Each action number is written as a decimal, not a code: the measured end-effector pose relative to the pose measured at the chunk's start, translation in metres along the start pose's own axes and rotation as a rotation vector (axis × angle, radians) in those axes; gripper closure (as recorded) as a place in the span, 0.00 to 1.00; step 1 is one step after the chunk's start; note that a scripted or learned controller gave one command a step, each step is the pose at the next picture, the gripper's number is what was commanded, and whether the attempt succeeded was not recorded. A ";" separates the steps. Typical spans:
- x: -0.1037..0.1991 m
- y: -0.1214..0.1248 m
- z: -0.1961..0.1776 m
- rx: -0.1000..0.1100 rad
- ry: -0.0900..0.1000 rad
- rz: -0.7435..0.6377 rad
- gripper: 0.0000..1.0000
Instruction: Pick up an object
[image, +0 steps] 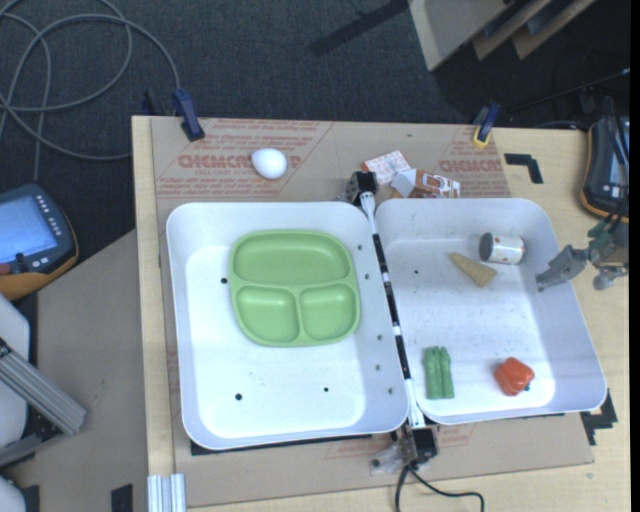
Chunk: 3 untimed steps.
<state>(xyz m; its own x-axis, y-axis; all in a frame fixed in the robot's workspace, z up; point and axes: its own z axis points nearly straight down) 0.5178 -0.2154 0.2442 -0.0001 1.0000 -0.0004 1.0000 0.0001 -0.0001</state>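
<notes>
At right bin (560, 330) edge: tool (580, 265), grip state unclear; open floor beside green block (438, 372).

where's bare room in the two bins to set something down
Left bin: bare floor below the green divided plate. Right bin: bare middle, between the tan wedge above and the green block and red-orange object below. Its upper right is crowded: small can, gripper.

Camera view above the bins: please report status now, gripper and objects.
Grey two-finger gripper at right bin's right rim, holding nothing. Small white cylinder and tan wedge nearest it. Nothing between them.
</notes>
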 end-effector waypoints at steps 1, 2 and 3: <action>0.003 0.046 0.101 0.001 0.001 -0.001 0.00; 0.073 0.093 0.144 -0.001 0.001 -0.001 0.00; 0.072 0.093 0.134 -0.004 -0.001 -0.002 1.00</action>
<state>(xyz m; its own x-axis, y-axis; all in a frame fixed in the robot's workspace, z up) 0.6111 -0.1433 0.1106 -0.0022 1.0000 -0.0015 1.0000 0.0022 0.0035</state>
